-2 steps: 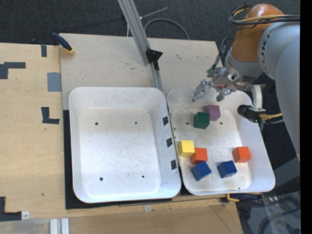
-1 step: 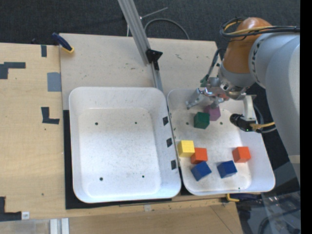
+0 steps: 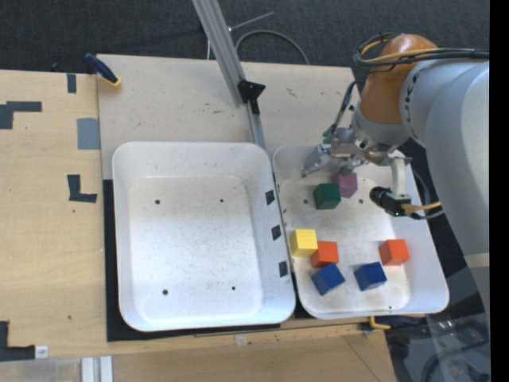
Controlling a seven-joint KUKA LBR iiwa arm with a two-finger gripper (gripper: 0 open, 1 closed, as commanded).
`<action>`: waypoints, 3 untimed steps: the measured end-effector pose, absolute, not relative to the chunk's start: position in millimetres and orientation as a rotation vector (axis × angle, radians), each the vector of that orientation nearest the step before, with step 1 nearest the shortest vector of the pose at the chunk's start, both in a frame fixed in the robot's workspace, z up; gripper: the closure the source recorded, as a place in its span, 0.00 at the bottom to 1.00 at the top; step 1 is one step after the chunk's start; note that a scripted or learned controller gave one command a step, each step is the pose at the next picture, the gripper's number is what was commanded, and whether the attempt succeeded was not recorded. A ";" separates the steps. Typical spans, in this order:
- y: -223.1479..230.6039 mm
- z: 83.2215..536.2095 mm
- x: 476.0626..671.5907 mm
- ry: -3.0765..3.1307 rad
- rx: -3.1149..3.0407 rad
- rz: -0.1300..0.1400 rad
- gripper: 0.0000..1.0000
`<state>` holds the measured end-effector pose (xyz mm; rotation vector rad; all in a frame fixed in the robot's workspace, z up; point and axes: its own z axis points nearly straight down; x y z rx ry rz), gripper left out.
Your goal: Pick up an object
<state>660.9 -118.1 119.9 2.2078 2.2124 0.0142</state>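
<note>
The right bin (image 3: 425, 286) holds several small blocks. A green block (image 3: 326, 196) and a mauve block (image 3: 347, 185) lie side by side in its far half. My gripper (image 3: 343, 164) hangs just above and behind those two, with the mauve block right under its tip. Nearer the front lie a yellow block (image 3: 303, 240) touching an orange block (image 3: 324, 253), two blue blocks (image 3: 327, 278) (image 3: 370, 275), and a second orange block (image 3: 394, 251). The gripper's tip is hidden by the wrist body.
The left bin (image 3: 131, 213) stands beside the right one, their rims touching. A slanted metal rail (image 3: 227, 50) runs down to the bins' shared far corner. The grey arm with its orange band (image 3: 390, 82) covers the right bin's far right corner.
</note>
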 end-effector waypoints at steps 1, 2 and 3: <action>-117.0 127.5 661.1 2.214 2.205 0.015 1.00; -122.0 177.6 670.4 2.221 2.217 0.004 1.00; -118.9 241.4 668.9 2.220 2.216 0.006 1.00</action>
